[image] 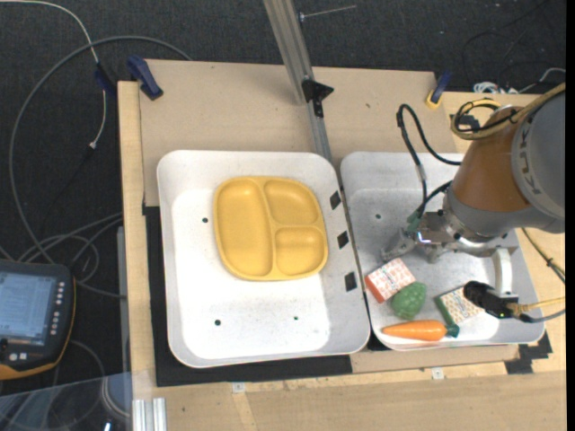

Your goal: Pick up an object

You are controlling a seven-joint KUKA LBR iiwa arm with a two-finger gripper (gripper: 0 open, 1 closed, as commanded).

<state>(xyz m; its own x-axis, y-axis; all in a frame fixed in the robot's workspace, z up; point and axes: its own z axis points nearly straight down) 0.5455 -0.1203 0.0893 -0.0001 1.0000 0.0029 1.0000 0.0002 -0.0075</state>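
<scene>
The right bin point(377, 182) holds a red and white box point(389, 280), a green leafy toy point(410, 300), an orange carrot point(414, 331) and a small patterned box point(457, 307), all near its front edge. The gripper point(424, 241) hangs over the middle of this bin, just behind and slightly right of the red and white box. I see nothing held in it. The grey arm with its orange band point(490, 173) reaches in from the right and covers the bin's right part.
The left bin point(260, 330) carries a yellow divided plate point(269, 226) in its rear half. A slanted metal rail point(296, 52) runs down between the two bins. Black cables point(415, 151) loop above the right bin.
</scene>
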